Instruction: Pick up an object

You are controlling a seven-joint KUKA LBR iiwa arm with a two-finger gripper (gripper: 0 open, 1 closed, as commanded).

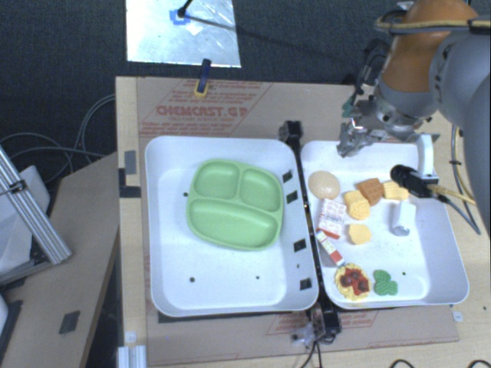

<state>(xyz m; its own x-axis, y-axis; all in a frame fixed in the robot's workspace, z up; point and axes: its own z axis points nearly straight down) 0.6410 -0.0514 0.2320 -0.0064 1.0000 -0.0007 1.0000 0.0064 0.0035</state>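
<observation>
Toy food items in the right bin (441,271), all lying below the gripper (351,146): beige bun (324,183) nearest; brown toast (370,189), yellow pieces (356,204), red-and-white packet (332,217) beyond; pizza slice (353,280) and green piece (384,283) farthest.

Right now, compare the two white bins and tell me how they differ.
The left bin bears one large thing, a green divided plate; the right bin bears many small toy foods, such as a beige bun and a pizza slice. The gripper hangs over the right bin's far edge, not the left bin. Both are shallow, white and side by side.
</observation>
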